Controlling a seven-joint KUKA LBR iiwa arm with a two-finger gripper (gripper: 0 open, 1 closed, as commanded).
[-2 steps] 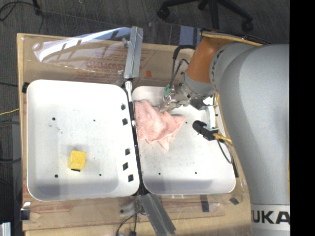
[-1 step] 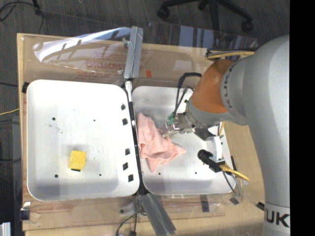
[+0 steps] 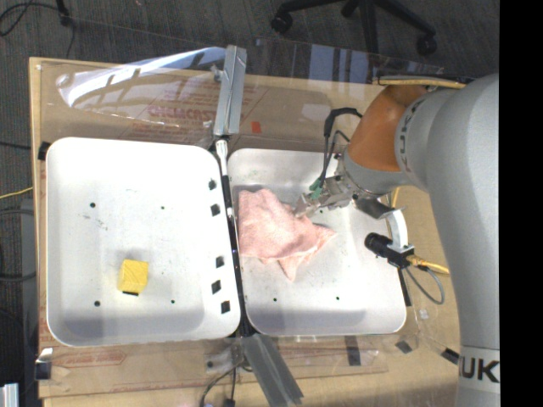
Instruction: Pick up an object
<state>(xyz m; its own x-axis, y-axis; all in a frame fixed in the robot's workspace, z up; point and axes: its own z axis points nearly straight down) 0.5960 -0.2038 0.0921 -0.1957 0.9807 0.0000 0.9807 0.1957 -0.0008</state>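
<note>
Left bin (image 3: 68, 227): small yellow block (image 3: 134, 275); right bin (image 3: 373, 312): crumpled pink cloth (image 3: 276, 227), claw (image 3: 316, 200) at its edge, grip state impossible to tell.

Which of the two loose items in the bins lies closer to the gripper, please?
The pink cloth, crumpled in the right bin, right beside the gripper. The small yellow block sits far off in the left bin.
</note>
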